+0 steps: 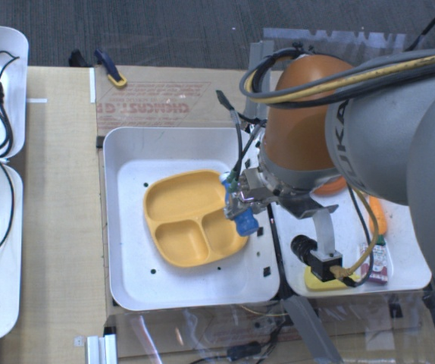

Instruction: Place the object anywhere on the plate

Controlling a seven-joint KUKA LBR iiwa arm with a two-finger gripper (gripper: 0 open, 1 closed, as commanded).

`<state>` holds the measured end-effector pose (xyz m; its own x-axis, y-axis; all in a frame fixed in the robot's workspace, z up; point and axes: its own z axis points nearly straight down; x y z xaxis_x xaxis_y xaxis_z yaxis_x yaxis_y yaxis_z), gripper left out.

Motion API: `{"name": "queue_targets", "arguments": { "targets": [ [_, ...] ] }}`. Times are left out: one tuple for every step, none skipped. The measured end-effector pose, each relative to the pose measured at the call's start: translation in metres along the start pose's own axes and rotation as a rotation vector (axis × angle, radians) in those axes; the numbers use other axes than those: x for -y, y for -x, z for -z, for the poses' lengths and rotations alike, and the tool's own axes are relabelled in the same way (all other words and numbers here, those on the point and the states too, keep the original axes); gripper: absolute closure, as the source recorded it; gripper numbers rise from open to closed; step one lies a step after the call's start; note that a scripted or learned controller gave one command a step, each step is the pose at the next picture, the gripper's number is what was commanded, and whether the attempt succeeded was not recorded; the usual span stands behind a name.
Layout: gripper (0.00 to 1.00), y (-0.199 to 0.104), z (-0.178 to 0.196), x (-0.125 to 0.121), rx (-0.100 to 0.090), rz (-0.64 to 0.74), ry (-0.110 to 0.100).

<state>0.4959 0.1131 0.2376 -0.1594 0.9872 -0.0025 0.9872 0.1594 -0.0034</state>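
A small blue object (pixel 244 222) is seen clamped between the fingers of the claw (pixel 239 203), right at the right rim of the yellow plate (pixel 191 218) — carried, not yet released. Open plate lies to the left; the bin wall (pixel 272 241) crowds the right.

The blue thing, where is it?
The blue thing sits at the yellow plate's right edge, just under the hand, in the left white bin.
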Motion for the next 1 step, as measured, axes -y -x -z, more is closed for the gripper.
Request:
{"name": "queue_targets", "arguments": {
  "targets": [
    [0.0, 0.0001, -0.0001, 0.0, 0.0, 0.0, 0.0]
  ]
}}
